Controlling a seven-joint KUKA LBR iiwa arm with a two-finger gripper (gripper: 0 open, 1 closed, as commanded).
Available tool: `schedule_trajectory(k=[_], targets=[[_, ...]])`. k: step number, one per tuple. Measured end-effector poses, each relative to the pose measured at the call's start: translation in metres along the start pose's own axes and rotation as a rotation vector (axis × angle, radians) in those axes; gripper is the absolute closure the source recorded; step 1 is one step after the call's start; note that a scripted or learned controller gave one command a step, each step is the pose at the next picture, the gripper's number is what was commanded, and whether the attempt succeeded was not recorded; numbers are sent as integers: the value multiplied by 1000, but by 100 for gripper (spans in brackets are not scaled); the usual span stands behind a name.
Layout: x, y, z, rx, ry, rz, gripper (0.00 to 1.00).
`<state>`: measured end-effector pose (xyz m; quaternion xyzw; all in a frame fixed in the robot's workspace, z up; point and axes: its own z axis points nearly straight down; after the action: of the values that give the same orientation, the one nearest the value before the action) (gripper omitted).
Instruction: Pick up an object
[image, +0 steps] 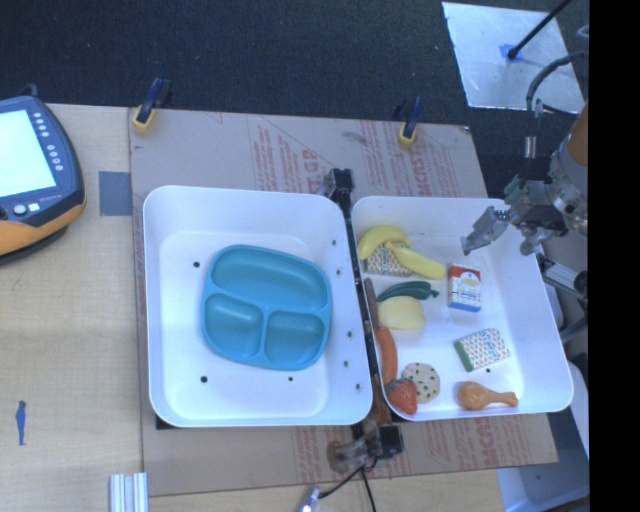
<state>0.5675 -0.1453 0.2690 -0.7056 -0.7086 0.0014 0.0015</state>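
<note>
Two white bins (250, 405) sit on the bench. Gripper (487, 232) hovers in the approach step — jaws spread, holding nothing — carton (464, 288) just below them; next, descend and close.

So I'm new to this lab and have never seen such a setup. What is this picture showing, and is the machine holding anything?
One fixed camera looks down at a slant on a bench. The robot arm reaches in from the right; its gripper hovers over the right bin, with nothing visible between its fingers. That bin holds toy food: a banana, a small carton, a cookie and a drumstick, among others. The left bin holds a blue divided plate. A control pendant lies at the far left.
</note>
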Motion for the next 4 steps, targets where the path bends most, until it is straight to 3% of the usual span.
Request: schedule_trajectory(k=[1, 2, 3, 4], targets=[[-28, 61, 111, 3, -1, -1, 0], [-6, 33, 174, -6, -4, 0, 0], [-13, 73, 172, -10, -3, 0, 0], [-27, 92, 173, -8, -1, -2, 0]])
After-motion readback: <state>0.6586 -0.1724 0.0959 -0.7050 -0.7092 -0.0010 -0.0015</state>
